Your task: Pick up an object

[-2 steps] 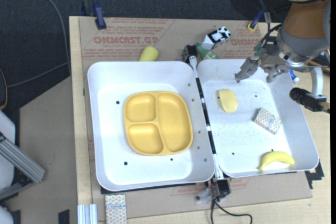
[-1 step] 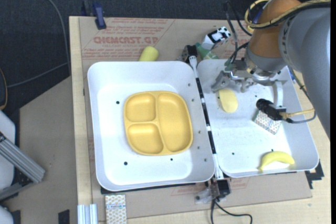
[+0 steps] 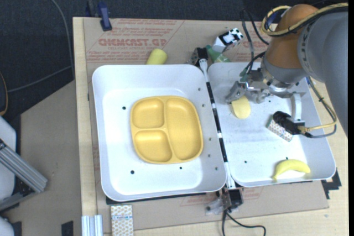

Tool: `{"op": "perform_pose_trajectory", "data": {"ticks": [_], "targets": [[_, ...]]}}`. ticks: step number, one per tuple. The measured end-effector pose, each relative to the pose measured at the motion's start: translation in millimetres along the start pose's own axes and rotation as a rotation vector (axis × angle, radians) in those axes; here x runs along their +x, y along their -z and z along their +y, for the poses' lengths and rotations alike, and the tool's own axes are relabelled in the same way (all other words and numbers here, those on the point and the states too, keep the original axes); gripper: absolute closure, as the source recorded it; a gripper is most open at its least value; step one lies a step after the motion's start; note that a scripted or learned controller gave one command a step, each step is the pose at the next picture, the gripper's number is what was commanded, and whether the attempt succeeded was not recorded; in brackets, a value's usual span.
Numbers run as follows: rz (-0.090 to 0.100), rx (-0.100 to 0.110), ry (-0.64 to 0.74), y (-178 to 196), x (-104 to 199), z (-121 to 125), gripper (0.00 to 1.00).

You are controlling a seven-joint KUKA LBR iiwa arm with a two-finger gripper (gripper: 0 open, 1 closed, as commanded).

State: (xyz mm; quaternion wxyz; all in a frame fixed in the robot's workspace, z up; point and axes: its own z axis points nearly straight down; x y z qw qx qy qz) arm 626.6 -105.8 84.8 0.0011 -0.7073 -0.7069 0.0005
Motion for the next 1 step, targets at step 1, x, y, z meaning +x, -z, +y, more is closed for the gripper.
{"op": "perform_pose_trajectory", "data": {"ticks": [1], "targets": [[0.0, -0.001, 0.0, 10.0, 0.4, 0.4, 1.0]]}}
